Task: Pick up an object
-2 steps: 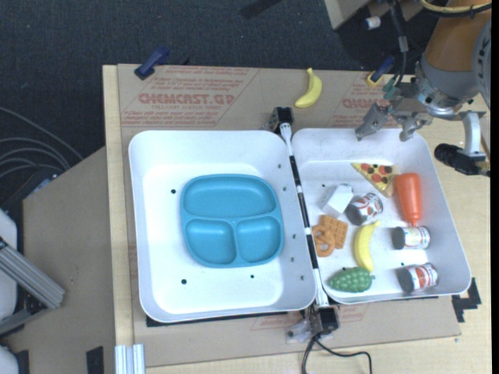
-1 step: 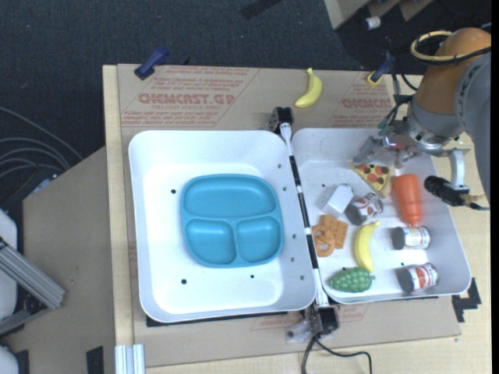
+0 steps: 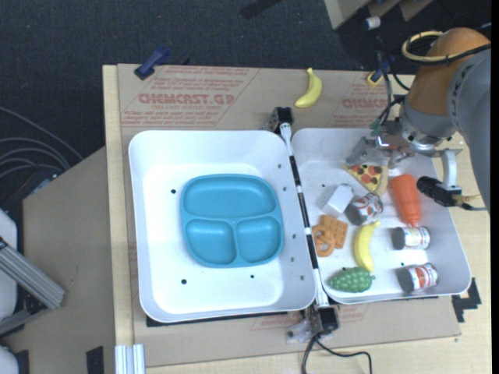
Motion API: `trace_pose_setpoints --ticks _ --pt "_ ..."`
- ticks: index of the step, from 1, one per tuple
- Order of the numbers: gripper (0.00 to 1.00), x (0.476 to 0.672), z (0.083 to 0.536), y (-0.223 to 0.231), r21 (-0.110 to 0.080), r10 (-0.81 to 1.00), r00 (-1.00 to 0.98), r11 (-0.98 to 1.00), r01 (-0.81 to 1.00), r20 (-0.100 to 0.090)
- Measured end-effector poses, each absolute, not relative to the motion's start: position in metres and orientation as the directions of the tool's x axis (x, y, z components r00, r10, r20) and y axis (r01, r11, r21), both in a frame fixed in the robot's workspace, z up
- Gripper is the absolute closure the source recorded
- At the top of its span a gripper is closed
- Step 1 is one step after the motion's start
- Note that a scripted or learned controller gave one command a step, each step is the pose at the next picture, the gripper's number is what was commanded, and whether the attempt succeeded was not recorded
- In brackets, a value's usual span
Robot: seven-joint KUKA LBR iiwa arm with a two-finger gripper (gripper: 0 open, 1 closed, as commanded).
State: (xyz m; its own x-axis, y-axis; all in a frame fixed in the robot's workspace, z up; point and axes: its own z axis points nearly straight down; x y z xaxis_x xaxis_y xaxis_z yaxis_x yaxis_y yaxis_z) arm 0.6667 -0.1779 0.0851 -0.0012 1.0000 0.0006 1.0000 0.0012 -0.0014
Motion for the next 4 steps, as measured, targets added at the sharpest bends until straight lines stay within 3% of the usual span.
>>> trace_pose_setpoints --ticks 4 --pt "0.00 0.667 0.085 -0.178 0.000 1.000 -0.001 0.001 1.000 0.000"
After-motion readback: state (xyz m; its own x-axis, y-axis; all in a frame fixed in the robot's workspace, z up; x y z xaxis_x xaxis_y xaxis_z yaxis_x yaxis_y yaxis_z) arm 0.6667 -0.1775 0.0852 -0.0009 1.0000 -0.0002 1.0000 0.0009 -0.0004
